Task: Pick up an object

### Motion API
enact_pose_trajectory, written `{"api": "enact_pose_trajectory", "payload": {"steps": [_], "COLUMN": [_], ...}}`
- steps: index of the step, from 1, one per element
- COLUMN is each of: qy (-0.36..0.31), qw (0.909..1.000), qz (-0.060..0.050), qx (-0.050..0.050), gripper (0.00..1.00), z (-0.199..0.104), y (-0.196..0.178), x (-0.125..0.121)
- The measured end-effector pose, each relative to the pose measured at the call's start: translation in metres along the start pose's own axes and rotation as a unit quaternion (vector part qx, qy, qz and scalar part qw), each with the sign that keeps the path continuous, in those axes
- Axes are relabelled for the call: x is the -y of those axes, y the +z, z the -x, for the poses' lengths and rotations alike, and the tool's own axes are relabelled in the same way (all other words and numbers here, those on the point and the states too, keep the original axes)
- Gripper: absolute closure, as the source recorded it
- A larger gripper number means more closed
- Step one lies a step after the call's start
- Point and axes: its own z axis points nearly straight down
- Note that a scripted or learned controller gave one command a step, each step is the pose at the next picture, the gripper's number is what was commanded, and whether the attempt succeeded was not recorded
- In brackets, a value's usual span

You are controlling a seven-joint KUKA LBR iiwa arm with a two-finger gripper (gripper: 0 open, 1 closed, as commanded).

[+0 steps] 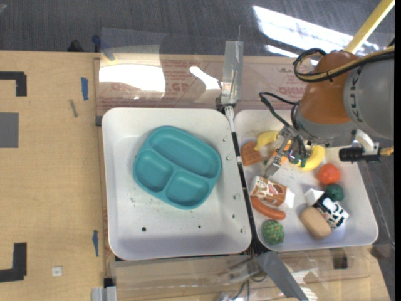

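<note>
Camera view, from above at a slant: looked down on a tan bench (pixel 44 168) bearing two shallow white bins side by side. Found a teal divided plate (pixel 175 167) lying alone in the left bin (pixel 119 231), a little tilted, its three compartments bare.

Found all the loose pieces in the right bin (pixel 368 229). Near its far left corner: a yellow banana (pixel 267 138), and just beside it, against the left wall, a small orange block (pixel 250 153). Lower down the left side: a red-and-white carton (pixel 269 192), then a red-orange sausage shape (pixel 270 211) touching the carton's near edge, then a green knobbly ball (pixel 272 231) near the front rim. Toward the right: a red-orange tomato (pixel 328 173), a dark green lump (pixel 336 191) just below it, a black-and-white patterned piece (pixel 332 211), and a tan bread roll (pixel 313 223) touching that piece.

Reached in from the right: grey arm (pixel 376 99) with its orange band, cables looping over it. Hung the gripper (pixel 285 154) low over the far half of the right bin, just beside the banana and above the carton. Could not tell whether spread or closed, nor whether anything sat in its grasp; too cluttered and blurred there.
</note>
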Motion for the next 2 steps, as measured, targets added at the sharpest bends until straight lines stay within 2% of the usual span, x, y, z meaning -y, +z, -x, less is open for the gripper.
{"api": "enact_pose_trajectory", "payload": {"steps": [1, 2], "qy": [-0.001, 0.048], "qw": [1.0000, 0.9988], "qz": [0.002, 0.004], "qx": [0.007, 0.004], "gripper": [1.00, 1.00], "z": [0.004, -0.060], "y": [-0.014, -0.141], "x": [-0.002, -0.038]}}
